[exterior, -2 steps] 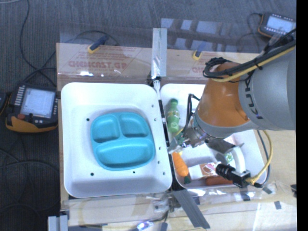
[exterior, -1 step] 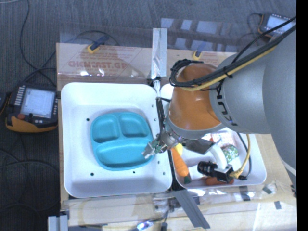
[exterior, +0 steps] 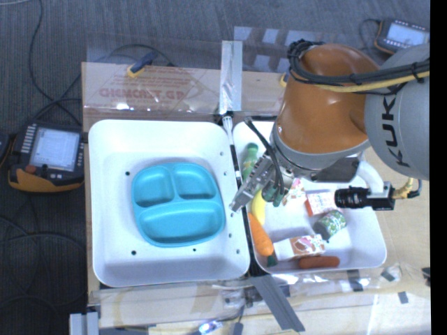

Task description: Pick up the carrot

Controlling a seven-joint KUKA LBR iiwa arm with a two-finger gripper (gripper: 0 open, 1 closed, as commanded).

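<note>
Orange is what I look for first: the carrot (exterior: pixel 260 236) lies in the right bin (exterior: pixel 374 246), along its left wall toward the front, with its tip pointing at the front corner. My claw (exterior: pixel 248 189) sits just above and behind it, low over the divide between the two bins. From this slant I cannot tell how wide it stands, and I see nothing clearly caught in it; the carrot lies apart from it, on the bin floor.

The arm's grey body and its big orange band (exterior: pixel 328 96) cover much of the right bin's rear half, so whatever lies there is hidden from me. A yellow thing (exterior: pixel 258 205), possibly a banana, pokes out from under the wrist just behind the carrot, and a dark green, bottle-like item (exterior: pixel 249 158) runs along the left wall farther back.

In the open part of the right bin I see a small red and white carton (exterior: pixel 319 202), a green mottled can-like piece (exterior: pixel 331 223), another small carton (exterior: pixel 308 245) and a red sausage shape (exterior: pixel 319 262) near the front wall. Their print is too small to read.

The left bin (exterior: pixel 105 187) holds a blue divided tray (exterior: pixel 177 202).

On the arm, the letters "KU" (exterior: pixel 397 135) show at the frame's edge, the rest cut off. Reddish lettering on the clear sheet (exterior: pixel 157 89) behind the left bin is unreadable.
</note>
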